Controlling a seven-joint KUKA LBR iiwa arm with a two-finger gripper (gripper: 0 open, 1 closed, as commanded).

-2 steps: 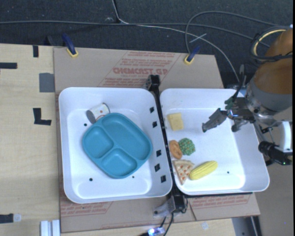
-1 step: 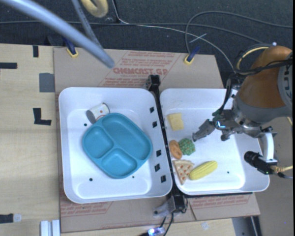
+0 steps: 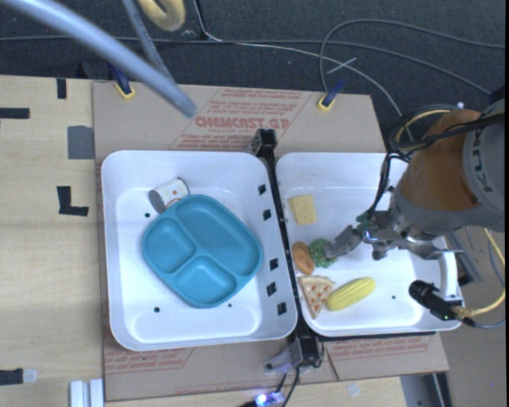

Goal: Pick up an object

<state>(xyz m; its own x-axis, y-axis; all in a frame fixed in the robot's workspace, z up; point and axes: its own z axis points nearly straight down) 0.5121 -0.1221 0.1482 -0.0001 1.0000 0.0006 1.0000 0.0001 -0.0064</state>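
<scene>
Corn (image 3: 350, 293) lies nearest; we see the claw (image 3: 343, 242) low beside broccoli (image 3: 321, 250), likely lining up a grab; spread or pinched, we cannot tell.

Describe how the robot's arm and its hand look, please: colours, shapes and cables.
The arm is a thick, rounded grey body with a broad orange band above the wrist. The hand is small, dark grey metal, narrowing toward its tips. A black cylindrical part sticks out below the wrist. Thin cables loop beside the orange band.
</scene>
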